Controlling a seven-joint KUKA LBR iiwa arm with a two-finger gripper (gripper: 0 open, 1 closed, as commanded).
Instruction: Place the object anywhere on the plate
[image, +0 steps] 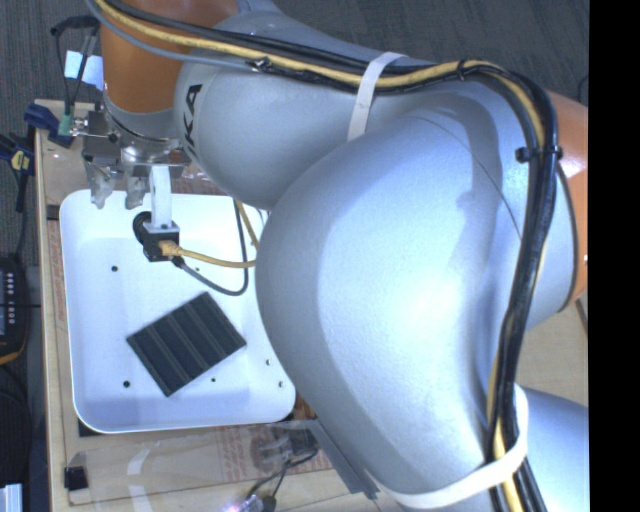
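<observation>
While arm fills right of view, gripper (128, 195) hovers over far edge of white bin (85, 300); whether its parts are spread or closed: cannot tell. Dark ribbed plate (187, 343) lies flat on bin floor, toward camera from gripper, well apart, long axis diagonal. Object to place: none identifiable. Bare floor surrounds plate; bin wall close behind gripper.

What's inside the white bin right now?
In the bin lies a dark ribbed plate, nothing on it. The gripper hangs over the far rim, with a cable trailing. The arm covers everything to the right.
</observation>
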